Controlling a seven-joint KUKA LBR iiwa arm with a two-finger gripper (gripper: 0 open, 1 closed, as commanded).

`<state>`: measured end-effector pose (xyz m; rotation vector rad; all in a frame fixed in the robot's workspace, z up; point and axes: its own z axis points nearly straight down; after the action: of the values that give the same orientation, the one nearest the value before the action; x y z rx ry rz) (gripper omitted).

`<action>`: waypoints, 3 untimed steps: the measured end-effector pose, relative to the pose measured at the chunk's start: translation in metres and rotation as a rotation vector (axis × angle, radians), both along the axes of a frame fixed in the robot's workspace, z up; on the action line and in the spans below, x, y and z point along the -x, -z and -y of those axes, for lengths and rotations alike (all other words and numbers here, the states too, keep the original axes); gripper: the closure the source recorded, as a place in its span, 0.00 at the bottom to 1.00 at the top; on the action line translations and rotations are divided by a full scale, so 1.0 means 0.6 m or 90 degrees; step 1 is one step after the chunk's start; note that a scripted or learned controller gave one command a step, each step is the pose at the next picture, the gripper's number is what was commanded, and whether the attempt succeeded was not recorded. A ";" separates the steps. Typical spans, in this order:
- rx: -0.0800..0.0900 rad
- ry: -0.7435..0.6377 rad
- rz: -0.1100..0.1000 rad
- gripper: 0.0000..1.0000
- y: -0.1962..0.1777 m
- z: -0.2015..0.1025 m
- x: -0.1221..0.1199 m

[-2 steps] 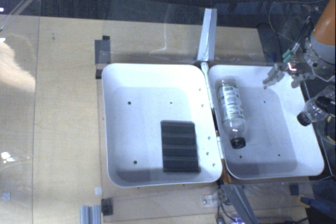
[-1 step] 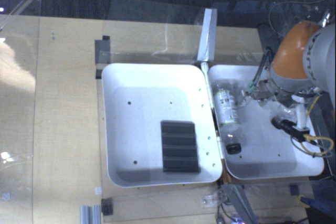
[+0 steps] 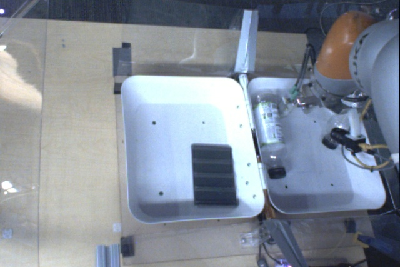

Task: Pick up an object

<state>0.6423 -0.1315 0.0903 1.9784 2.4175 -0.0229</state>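
Two bins on the counter: the right bin holds a clear bottle with a black cap, lying on its side just left of the end effector. A black ridged block sits further left and below, in the left bin. End effector state: cannot tell, too small and blurred. Judged step: approach, nothing grasped. Next move calls for shifting left over the bottle, aligning across its body, then descending.
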 end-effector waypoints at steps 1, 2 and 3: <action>0.001 0.115 0.012 0.00 -0.006 -0.008 -0.010; 0.002 0.018 0.017 0.00 -0.008 -0.005 0.063; -0.014 0.057 0.003 0.00 -0.152 0.087 0.045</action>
<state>0.6154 -0.1834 0.1816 2.0913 2.3356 0.0062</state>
